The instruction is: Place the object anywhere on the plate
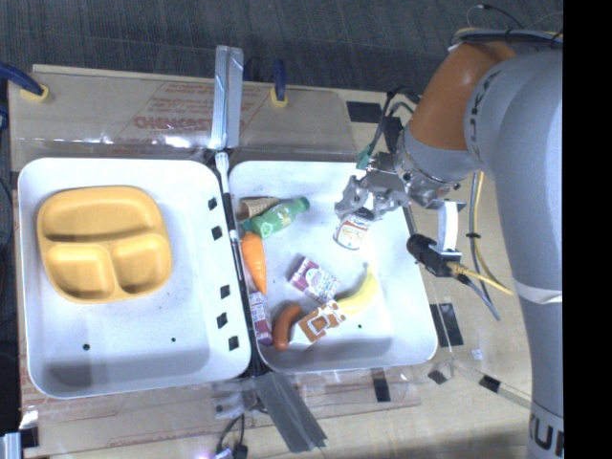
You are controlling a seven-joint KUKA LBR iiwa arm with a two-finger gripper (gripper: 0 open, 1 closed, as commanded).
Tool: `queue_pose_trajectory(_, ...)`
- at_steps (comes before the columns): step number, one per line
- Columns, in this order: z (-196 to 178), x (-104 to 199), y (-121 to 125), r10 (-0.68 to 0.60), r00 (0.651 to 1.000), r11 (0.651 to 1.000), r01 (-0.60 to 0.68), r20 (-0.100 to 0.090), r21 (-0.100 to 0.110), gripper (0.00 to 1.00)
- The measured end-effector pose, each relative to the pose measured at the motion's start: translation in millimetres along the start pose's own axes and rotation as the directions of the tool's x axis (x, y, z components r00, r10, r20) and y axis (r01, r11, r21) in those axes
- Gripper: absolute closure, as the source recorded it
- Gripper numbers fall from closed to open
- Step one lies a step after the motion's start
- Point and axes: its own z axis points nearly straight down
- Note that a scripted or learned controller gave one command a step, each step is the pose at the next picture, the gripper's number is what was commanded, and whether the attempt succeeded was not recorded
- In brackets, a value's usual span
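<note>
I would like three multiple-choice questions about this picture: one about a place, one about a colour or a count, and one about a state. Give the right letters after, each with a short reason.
1. Where does the yellow plate lie?
A. In the left bin
B. In the right bin
C. On the floor

2. What colour is the bottle next to the carrot?
A. Red
B. Green
C. Blue

3. Where is the claw now?
A. Over the plate
B. Over the right bin, just above a small white cup
C. Outside both bins

Answers:
1. A: the plate sits in the left bin, with nothing on it.
2. B: the bottle is green, lying above the orange carrot.
3. B: the claw is over the right bin, with the small white cup directly beneath it.
</note>
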Motion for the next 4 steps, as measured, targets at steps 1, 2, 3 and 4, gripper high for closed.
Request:
queue_pose_trajectory(1,-20,49,-85,0.049,0.999,0.999,-0.049,0.001,0.000,1.00)
queue_pose_trajectory(2,11,136,-143,0.023,1.000,1.000,-0.023,0.002,0.001,1.00)
queue_pose_trajectory(3,9,181,-149,-0.125,0.992,0.992,0.125,0.002,-0.006,1.00)
queue_pose_trajectory(4,11,243,-120,-0.227,0.974,0.974,0.227,0.002,0.001,1.00)
